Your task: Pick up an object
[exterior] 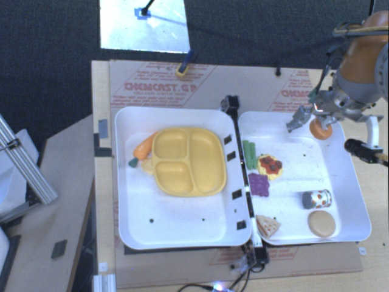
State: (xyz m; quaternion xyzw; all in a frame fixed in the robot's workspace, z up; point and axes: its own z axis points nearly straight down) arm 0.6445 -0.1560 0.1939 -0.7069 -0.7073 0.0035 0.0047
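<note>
Bench inspection, overhead slant view. Two shallow white bins sit side by side on a cardboard sheet (164, 81) printed in red with "CHEMCAST GP", readable at upper left and partly repeated at upper right and along the lower edge.

Left bin (130, 224): holds a yellow divided tray (185, 161) with three compartments. A toy carrot (143, 146) lies against the tray's left edge, its green top pointing to the lower left.

Right bin (349, 187): a green bean-like piece (249, 152) lies along the left wall; just beside it is a small pizza-like piece (270, 165) with red spots, and below that a purple grape cluster (259, 185). A small can (316, 198) lies on its side near the lower right; its label is too small to read. A tan round cookie-like piece (321, 223) sits just below the can. A cracker wedge (267, 225) lies at the lower left corner.

Arm: the grey arm with orange band enters from the upper right. The gripper (315, 118) is over the upper right part of the right bin. An orange round object (320, 129) sits right at the gripper's tip, near the bin's upper wall. Whether the gripper has hold of it, and how far open it stands, cannot be told.

A reflective square panel (144, 17) lies beyond the bench at the top.
</note>
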